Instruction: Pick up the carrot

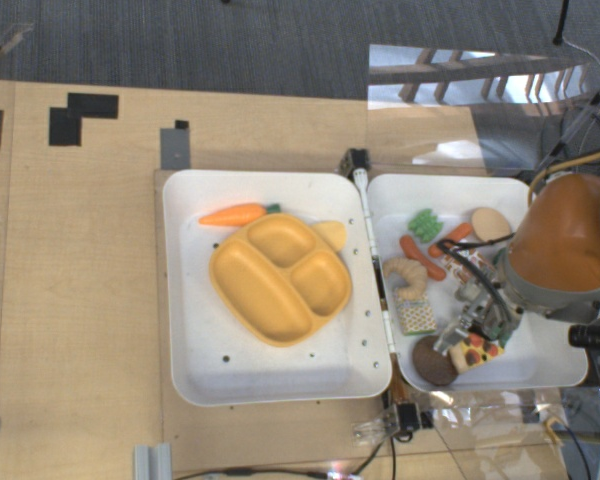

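Carrot (233, 214) lying flat in left bin (185, 368), touching yellow plate (280, 278) at far edge. Claw (467, 326) low over right bin (550, 373) clutter, well apart from carrot; grip state can't tell, nothing visibly held.

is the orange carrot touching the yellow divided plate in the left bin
Cannot tell. In the camera view the orange carrot lies right along the yellow divided plate's upper-left rim, with no plain gap or contact.

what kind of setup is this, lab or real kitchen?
Most likely a robotics lab bench, not a kitchen: two white bins butted together on a wooden bench, toy food such as a carrot beside a yellow divided plate, loose cables along the front edge, and tripod legs on grey carpet.
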